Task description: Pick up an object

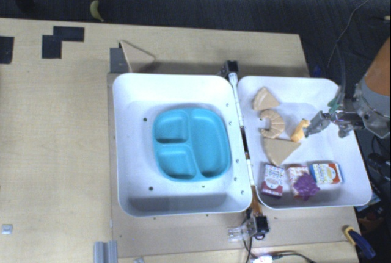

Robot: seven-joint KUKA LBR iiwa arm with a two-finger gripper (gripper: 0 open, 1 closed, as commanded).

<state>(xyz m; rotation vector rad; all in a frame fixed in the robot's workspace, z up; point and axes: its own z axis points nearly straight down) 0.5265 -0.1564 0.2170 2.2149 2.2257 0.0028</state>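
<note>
Nearest you, along the front edge of the right bin, sits a row of three things: a dark red carton, a purple bunch that looks like toy grapes, and a white and orange carton. They lie side by side, close to touching, and all are well below the gripper in the view.

Further back, look at the gripper. It reaches in from the right at mid-bin height, and its tip is aimed left. You cannot tell from this angle how it is set, and nothing can be seen held in it.

The thing that matters is the small yellow piece. It lies just left of the gripper tip, touching or nearly so, and it stands roughly upright in the view, so its long axis runs across the line of approach. I judge it the likeliest pick, with only a short push left and down needed.

Just beyond it to the left are tan wedges, stacked in a column from the back of the bin toward the front. They crowd the yellow piece on its far side, so a sloppy close could catch one.

Far left, the other bin holds a blue tray, well apart from the gripper.
</note>
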